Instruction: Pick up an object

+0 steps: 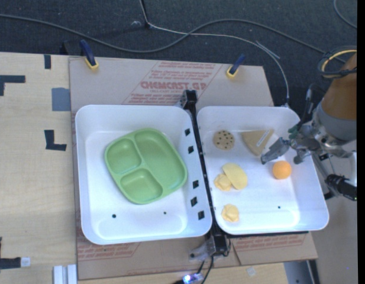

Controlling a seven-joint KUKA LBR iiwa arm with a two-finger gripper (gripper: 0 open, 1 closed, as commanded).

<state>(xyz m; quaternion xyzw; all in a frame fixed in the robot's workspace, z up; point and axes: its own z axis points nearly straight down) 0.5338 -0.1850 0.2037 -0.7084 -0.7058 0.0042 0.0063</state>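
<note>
Pincer (287, 151) is hovering open over our right bin (300, 215); we are seeing cardboard (170, 81) covering the wooden table (28, 176), cables (170, 28) crossing dark carpet (52, 10).

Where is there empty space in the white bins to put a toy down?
Left bin: bare floor along its near edge below the green tray. Right bin: a bare patch near its front right corner, below the orange ball. Crowded: around the cookie, wedge, yellow pieces and gripper.
</note>
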